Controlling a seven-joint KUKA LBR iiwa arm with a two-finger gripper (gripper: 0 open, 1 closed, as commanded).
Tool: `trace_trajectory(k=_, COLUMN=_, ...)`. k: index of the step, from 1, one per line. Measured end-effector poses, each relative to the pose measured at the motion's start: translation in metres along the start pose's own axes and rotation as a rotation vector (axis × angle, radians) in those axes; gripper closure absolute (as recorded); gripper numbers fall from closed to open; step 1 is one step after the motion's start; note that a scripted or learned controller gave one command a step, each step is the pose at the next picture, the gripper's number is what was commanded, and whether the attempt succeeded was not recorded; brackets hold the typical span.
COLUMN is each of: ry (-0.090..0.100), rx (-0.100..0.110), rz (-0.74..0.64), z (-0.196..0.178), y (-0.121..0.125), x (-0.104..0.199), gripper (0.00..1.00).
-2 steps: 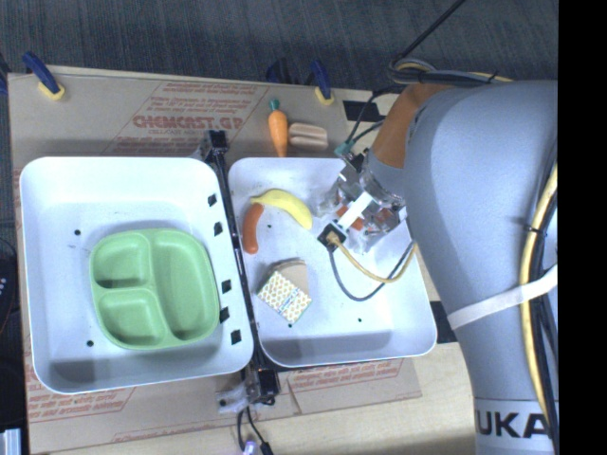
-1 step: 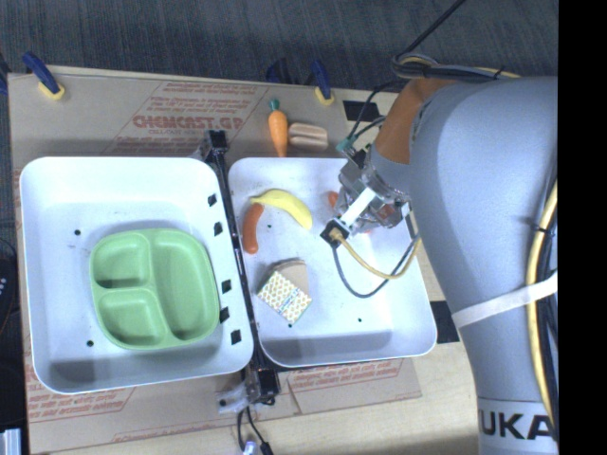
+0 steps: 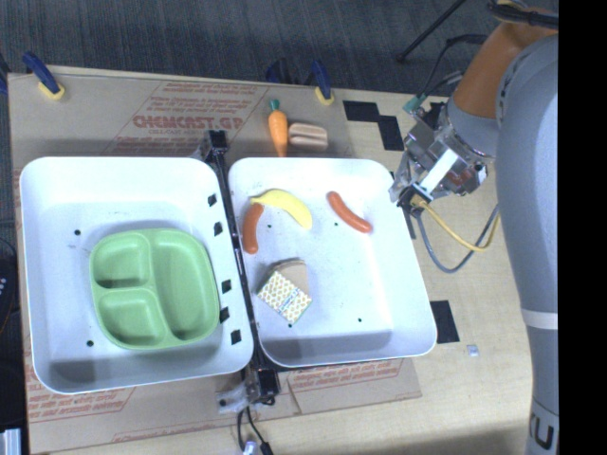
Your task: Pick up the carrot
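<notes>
The carrot (image 3: 277,129), orange with a green top, lies on the cardboard just behind the right bin's (image 3: 379,254) far rim, outside both bins. Its green end points away from the bin. My gripper (image 3: 419,167) hangs over the right bin's far right corner, well to the right of the carrot and apart from it. Nothing shows in its grasp.
A small brown and pink block (image 3: 307,136) lies right beside the carrot. The right bin holds a banana (image 3: 283,207), two sausages (image 3: 252,227) (image 3: 349,211) and a sandwich piece (image 3: 285,292). A green divided plate (image 3: 152,287) sits in the left bin (image 3: 47,207).
</notes>
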State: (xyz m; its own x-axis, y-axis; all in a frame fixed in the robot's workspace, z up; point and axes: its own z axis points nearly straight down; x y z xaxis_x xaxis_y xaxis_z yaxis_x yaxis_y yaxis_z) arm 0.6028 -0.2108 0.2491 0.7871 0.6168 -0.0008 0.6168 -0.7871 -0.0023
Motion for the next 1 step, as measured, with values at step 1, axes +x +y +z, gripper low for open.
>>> trace_trajectory(k=1, ry=0.0, rx=0.001, rz=0.165, z=-0.0829, y=0.0238, x=0.0367, gripper=1.0)
